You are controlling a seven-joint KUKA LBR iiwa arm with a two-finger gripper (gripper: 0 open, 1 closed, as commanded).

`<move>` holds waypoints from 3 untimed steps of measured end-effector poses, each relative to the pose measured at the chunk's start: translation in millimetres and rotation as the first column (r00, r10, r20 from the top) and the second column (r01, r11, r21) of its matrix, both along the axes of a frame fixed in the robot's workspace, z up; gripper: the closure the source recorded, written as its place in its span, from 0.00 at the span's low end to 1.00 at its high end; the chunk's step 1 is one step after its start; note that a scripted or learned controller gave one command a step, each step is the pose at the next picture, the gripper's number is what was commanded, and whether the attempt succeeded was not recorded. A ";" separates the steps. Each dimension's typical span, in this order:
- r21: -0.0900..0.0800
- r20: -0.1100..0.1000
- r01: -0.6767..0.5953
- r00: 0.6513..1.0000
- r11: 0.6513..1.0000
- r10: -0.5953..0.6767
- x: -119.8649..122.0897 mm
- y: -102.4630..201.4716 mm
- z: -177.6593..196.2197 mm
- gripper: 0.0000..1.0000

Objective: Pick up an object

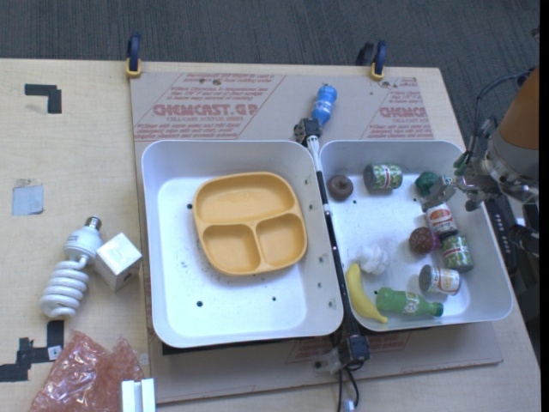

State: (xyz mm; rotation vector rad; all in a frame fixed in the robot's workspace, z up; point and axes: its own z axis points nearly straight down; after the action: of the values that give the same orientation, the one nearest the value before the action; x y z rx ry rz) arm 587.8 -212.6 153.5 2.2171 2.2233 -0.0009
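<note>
Grey gripper point(470, 181) over right bin point(485, 303), grip state unclear, near green lump point(426, 181)

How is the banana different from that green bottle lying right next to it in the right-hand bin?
The banana is yellow and curved; the green bottle is green and straight. The banana runs roughly up and down the picture, while the bottle lies on its side across it. The bottle has a white label; the banana is plain. Both lie at the near edge of the right bin, their near ends meeting.
</note>
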 end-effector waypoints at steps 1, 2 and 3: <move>-0.004 0.017 0.001 1.000 1.000 -0.001 -19.9 46.6 -42.9 0.00; -0.006 0.016 -0.001 1.000 1.000 0.001 -19.7 45.9 -32.8 1.00; -0.006 0.016 -0.001 1.000 1.000 0.001 -19.8 45.9 -32.9 0.00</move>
State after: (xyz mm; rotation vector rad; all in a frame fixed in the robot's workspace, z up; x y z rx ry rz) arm 568.0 -166.7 120.6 2.2050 2.2129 0.0102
